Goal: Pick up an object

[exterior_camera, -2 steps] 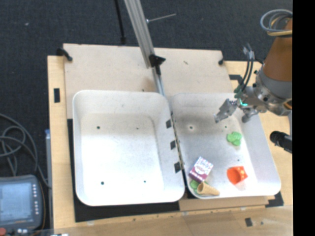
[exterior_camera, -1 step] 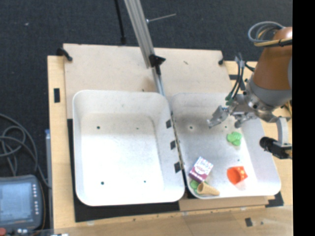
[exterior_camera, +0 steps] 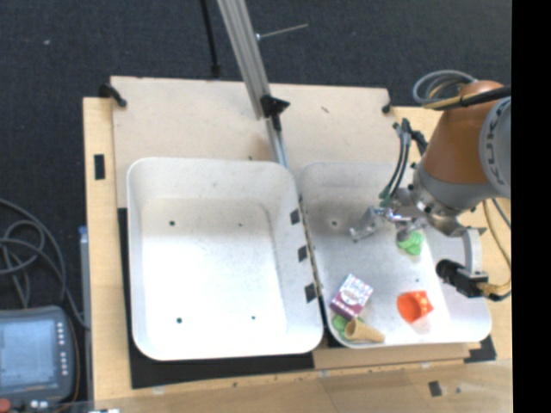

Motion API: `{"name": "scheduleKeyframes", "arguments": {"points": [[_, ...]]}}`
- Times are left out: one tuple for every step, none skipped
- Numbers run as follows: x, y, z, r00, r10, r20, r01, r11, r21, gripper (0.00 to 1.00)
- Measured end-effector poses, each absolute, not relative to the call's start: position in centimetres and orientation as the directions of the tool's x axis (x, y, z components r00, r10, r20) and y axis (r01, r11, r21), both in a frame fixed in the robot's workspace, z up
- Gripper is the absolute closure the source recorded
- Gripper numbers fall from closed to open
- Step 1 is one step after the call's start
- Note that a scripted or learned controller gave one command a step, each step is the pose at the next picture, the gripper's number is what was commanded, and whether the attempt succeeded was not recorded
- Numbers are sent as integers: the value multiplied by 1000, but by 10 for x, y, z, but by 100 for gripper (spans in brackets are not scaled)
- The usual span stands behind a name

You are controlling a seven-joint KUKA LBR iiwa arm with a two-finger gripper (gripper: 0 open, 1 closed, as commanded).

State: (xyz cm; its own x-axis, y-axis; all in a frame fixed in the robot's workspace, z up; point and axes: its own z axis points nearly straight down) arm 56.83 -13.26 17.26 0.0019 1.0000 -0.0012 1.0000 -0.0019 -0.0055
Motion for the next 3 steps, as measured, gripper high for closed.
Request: {"name": "scheduleKeyframes", "arguments": {"points": [[567, -133, 130, 2, 1000, -2, 1000, -2, -3, 0], [569, -134, 144, 9, 1000, -1, 1000, -9, 5, 100], [577, -144, 199, 5, 1000, -2, 1000, -5, 7, 100]]}}
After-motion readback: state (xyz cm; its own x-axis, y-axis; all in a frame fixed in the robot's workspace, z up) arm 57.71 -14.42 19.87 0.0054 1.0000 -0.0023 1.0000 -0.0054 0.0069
